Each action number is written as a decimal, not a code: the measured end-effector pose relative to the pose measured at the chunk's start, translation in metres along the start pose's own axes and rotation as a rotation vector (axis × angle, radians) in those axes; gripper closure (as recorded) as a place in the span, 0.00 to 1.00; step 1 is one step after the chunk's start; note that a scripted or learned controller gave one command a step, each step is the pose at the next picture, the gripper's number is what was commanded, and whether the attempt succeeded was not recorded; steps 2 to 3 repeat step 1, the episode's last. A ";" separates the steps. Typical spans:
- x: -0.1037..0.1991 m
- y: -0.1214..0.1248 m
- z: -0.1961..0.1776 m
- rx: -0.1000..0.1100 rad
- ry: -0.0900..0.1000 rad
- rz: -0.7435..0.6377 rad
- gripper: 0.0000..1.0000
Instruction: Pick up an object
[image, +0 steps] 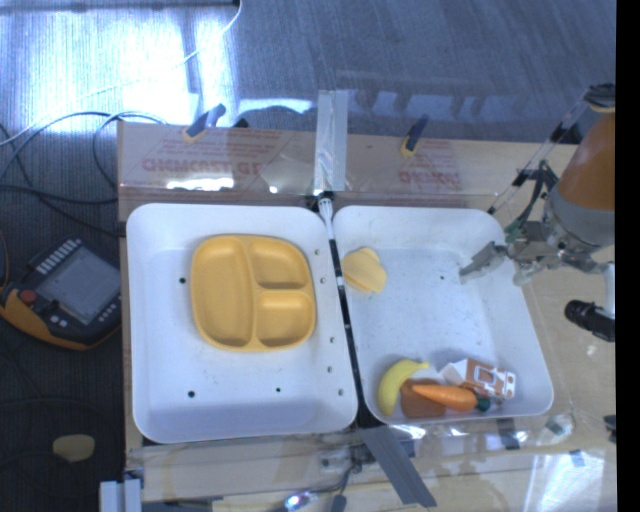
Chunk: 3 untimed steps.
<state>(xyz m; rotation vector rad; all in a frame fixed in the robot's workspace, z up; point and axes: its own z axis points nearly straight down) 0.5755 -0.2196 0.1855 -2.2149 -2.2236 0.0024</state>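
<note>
Leftmost sits the yellow tray (254, 291) in its bin, then in the right bin (520, 300) the carrot (441, 396) lies lengthwise left to right near the front wall, down and left of my end effector (480, 261), empty, fingers apart.

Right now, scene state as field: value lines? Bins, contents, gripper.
left bin: yellow divided tray, lying flat near its middle
right bin: pale yellow piece at the upper left, by the divider; banana, carrot and small carton bunched at the lower edge
gripper: above the right bin's upper right corner, apart from all the objects, holding nothing
fingers: cannot tell whether open or shut
</note>
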 end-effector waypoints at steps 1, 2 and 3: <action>0.016 0.044 0.030 0.000 -0.004 -0.150 0.00; 0.016 0.044 0.030 0.000 -0.004 -0.150 0.00; 0.016 0.044 0.030 0.000 -0.004 -0.150 0.00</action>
